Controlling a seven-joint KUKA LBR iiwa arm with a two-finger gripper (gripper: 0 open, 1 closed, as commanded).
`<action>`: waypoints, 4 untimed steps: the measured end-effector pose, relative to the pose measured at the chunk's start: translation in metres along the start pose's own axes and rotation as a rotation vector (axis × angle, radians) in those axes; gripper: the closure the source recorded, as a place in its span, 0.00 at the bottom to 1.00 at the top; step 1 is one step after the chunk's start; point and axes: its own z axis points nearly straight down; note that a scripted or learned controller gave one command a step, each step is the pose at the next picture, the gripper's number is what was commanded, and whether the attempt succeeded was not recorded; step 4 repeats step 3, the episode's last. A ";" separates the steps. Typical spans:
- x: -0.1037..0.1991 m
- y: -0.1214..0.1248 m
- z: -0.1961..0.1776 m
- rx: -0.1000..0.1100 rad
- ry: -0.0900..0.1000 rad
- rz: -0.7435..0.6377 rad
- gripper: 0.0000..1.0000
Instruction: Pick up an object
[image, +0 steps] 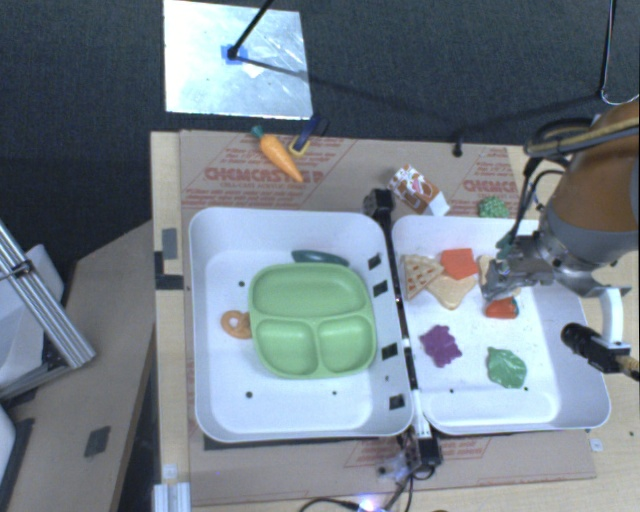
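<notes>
Gripper (497, 293) positioned in right bin (575, 405) over red piece (502, 309); finger state indeterminate, possibly touching it.

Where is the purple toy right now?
The purple toy lies in the right bin, near its left wall. The green leafy toy is to its right, and the tan wedge is just above it in the camera view.
</notes>
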 end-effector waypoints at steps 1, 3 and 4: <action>0.054 -0.012 0.010 0.000 0.000 0.000 1.00; 0.131 -0.032 -0.012 -0.004 -0.001 0.002 1.00; 0.131 -0.032 -0.012 -0.004 -0.001 0.002 1.00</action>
